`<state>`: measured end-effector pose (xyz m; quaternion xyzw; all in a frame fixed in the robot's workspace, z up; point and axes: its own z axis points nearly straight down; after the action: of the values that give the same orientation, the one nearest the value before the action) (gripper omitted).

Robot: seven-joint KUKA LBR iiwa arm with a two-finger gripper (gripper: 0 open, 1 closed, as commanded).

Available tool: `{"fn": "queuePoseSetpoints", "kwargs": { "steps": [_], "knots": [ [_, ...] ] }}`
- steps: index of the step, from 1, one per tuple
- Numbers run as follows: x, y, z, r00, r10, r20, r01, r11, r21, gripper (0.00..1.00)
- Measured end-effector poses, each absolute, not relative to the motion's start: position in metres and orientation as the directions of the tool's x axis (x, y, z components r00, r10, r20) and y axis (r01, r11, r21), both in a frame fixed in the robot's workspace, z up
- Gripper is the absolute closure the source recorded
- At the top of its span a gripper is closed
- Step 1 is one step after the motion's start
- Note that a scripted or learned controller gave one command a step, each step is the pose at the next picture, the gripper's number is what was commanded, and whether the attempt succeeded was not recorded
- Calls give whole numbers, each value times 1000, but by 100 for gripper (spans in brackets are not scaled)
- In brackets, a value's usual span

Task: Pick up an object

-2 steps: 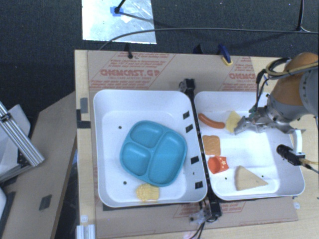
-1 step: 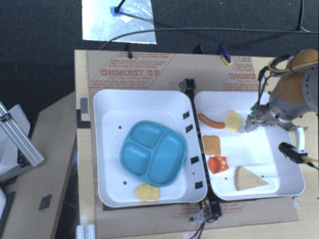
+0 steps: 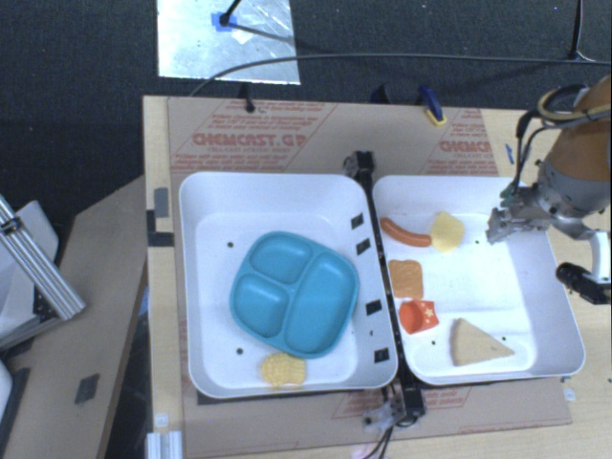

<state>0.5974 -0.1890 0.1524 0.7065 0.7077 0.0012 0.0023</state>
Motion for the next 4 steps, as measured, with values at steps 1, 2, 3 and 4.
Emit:
{"fn": "queuePoseSetpoints", "kwargs": {
  "steps": [1,2,3,4],
  "knots": [
    [607,-195,204,-5,1000,-3,1000,5,8,100],
    [609,-190,249,-7,1000,-2,1000,7,6,100],
    [605,-146,242,-9,1000,1,1000,9,1,100],
    [590,-93,230,-10,1000,2,1000,10,-1,100]
  ]
}}
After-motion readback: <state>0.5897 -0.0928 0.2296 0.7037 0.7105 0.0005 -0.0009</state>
